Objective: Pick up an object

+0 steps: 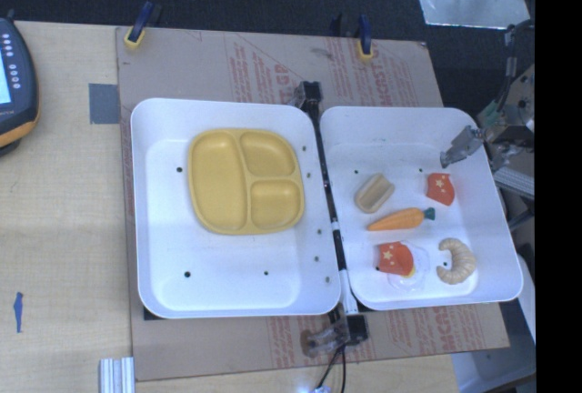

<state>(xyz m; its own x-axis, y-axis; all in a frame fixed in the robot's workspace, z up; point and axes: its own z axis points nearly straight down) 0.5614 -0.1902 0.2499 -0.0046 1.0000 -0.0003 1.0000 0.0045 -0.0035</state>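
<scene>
Bench view: two white bins side by side, gripper (461,148) poised at the right bin's (491,291) far right edge.

Nothing between its fingers, though whether they're parted can't be told from here. Closest target is the strawberry (440,188), just below the gripper, with the carrot (397,220), bread piece (373,192) and croissant (456,260) nearby. These look like light, rigid, smooth toy foods; pinch the strawberry across its broad middle, or it may squirt out.
</scene>
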